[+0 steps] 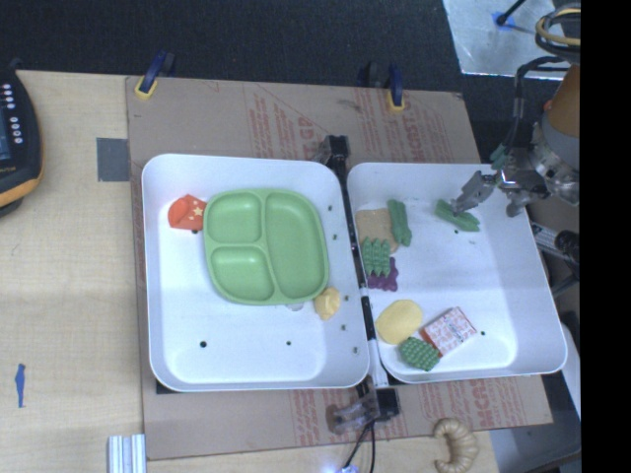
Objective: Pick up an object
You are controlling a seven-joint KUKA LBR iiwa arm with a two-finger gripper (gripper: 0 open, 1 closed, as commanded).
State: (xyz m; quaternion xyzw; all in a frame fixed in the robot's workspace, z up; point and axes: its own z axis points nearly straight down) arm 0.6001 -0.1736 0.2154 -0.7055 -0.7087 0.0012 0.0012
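Light falls bright and even from overhead, so the white bins (246, 363) look nearly washed out. Shadows are short and soft. Toward twelve o'clock the dark floor (296, 18) loses detail. Focus is slightly soft, perhaps from compression.

right bin (513, 294) centre open, toys along left

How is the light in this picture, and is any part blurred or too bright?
Camera view: the light is even and soft; both white bins look bright but keep their detail; the green plate casts a faint shadow; the gripper at the right is slightly blurred; the floor at the top is dark.
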